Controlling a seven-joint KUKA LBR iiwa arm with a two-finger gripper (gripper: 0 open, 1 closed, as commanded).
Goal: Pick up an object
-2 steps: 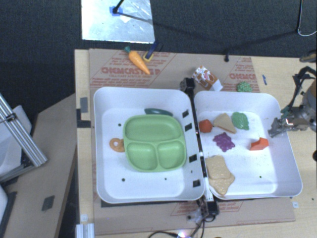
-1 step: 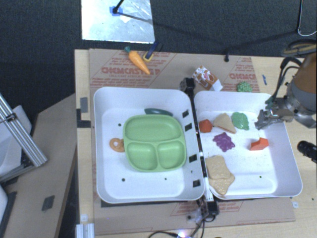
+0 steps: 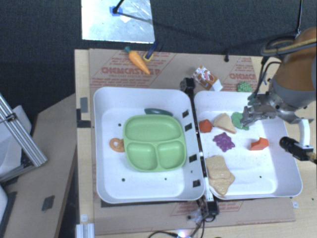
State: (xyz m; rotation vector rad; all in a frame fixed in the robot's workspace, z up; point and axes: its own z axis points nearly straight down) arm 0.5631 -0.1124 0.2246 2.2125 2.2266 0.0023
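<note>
Over the right bin, the end effector sits low at a green toy; its opening cannot be told. Nearby lie a cheese wedge, knobbly purple grapes and an orange piece.

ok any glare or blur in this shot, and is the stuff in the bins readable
Camera view: the foil sheet behind the bench glares bright; the white bins are evenly lit with soft shadows; the green tray, purple piece and orange piece read clearly; the gripper is dark and slightly soft against the green piece under it.
</note>
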